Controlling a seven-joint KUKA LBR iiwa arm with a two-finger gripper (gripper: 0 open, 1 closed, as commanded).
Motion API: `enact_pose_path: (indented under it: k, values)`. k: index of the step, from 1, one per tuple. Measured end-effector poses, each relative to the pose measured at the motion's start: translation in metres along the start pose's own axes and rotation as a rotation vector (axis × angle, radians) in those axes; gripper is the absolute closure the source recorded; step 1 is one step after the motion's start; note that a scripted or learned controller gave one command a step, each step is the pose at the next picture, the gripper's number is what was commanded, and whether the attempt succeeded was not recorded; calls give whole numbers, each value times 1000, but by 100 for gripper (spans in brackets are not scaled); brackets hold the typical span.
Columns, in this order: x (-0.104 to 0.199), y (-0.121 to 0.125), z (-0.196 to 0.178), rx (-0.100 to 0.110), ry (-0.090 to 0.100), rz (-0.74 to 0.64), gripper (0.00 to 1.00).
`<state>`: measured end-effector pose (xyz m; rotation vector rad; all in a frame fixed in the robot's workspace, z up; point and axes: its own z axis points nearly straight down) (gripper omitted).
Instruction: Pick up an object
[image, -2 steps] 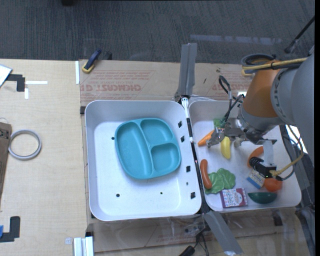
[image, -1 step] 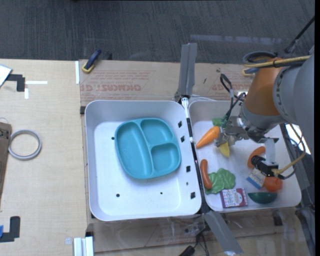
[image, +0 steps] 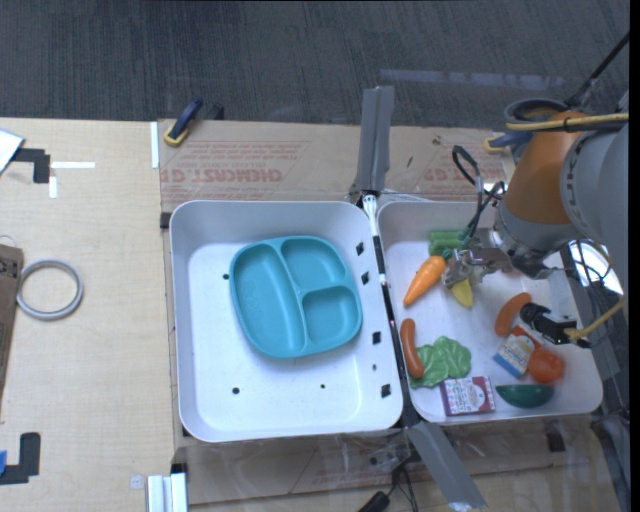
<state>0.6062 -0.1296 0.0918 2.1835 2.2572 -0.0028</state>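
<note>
The gripper (image: 464, 268) (finger state unclear) hovers beside an orange carrot (image: 424, 279) with a tapered tip.

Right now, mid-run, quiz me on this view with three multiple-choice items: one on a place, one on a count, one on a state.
1. Where does the teal tray lie?
A. left bin
B. right bin
C. on the cardboard

2. How many compartments does the tray have?
A. two
B. three
C. five

3. How does the carrot stand to the gripper?
A. lifted clear above the bench
B. lying in the right bin beside the gripper
C. resting on the tray

Answers:
1. A, the tray sits on the floor of the left bin.
2. B, ridges divide it into one long section and two smaller ones.
3. B, the carrot lies on the bin floor just left of the gripper, with nothing showing it gripped.
</note>
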Motion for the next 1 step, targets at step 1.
enact_pose_path:
  k: [1]
  values:
    - [44, 43, -101, -2, 0, -69, 100]
